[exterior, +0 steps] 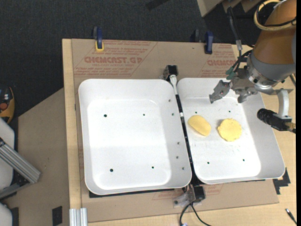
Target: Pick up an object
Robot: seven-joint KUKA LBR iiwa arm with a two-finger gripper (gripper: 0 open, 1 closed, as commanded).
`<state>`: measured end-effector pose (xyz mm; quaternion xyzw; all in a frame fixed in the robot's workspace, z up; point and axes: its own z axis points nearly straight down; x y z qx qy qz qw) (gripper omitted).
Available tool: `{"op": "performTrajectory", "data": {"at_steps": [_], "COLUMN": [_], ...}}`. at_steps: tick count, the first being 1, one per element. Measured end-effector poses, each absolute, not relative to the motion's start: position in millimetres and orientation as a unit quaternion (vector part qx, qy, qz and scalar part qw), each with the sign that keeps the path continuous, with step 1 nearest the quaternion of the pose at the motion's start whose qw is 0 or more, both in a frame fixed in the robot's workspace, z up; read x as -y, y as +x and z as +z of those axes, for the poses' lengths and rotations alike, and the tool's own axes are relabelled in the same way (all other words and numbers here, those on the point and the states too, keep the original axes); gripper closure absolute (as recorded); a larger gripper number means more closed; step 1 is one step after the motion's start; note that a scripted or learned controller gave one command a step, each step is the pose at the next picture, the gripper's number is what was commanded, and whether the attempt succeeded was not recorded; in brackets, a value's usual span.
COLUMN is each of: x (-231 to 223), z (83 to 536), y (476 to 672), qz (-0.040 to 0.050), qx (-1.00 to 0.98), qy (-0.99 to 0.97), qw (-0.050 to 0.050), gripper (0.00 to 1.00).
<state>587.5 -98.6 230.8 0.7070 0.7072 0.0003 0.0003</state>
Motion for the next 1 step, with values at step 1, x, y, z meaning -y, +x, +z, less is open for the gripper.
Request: {"op": "performTrajectory", "data": {"at_steps": [1], "x": [46.9], "z": [444.0], "y": [555.9], "qz": [0.007], "qx": [-0.709], "qy": [0.705], "qw": [0.007], "gripper": [0.0]}}
